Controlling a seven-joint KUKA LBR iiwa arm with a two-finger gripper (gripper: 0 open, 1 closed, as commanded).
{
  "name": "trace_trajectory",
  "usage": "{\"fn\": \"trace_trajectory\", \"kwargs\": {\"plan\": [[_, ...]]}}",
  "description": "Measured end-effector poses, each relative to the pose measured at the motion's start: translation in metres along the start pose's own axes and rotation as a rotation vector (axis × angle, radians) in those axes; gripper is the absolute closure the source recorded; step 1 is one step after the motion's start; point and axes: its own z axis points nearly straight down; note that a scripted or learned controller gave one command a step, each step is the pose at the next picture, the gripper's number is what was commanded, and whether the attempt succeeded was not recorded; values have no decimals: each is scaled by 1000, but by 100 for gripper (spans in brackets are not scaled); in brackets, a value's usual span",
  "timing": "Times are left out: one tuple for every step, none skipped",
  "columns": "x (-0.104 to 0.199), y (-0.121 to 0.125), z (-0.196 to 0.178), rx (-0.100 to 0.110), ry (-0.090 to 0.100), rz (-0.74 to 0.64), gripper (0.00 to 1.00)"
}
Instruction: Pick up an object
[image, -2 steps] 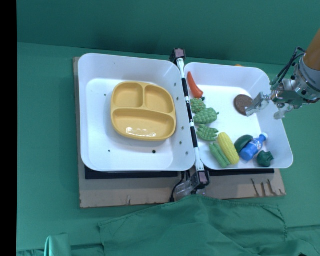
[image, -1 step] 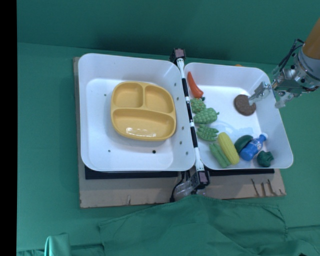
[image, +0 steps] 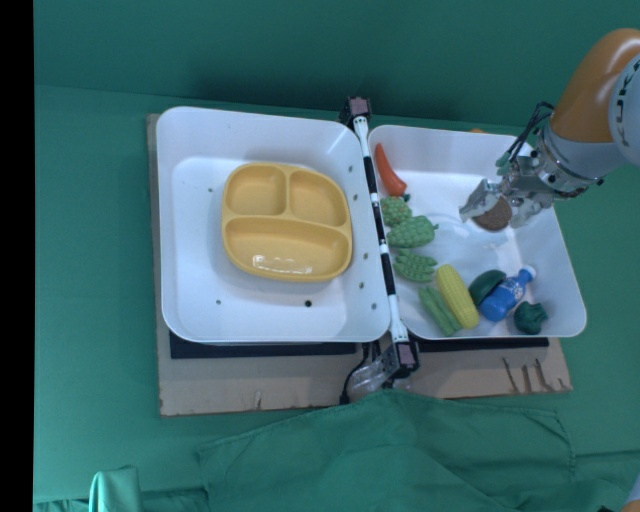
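Note:
My gripper hangs over the upper right part of the right bin. A small round brown object sits between its grey fingers, and the gripper is shut on it. Below it in the same bin lie a yellow corn cob, a blue bottle, a dark green piece and a dark green lump. Along the bin's left side are an orange carrot and several bumpy green vegetables.
The left bin holds a yellow divided plate. A divider rail runs between the two bins. Green cloth is bunched up in front of the bench. The arm's orange band is at the upper right.

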Motion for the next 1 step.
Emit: {"fn": "trace_trajectory", "kwargs": {"plan": [[-2,1,-19,-14,-4,4,100]]}}
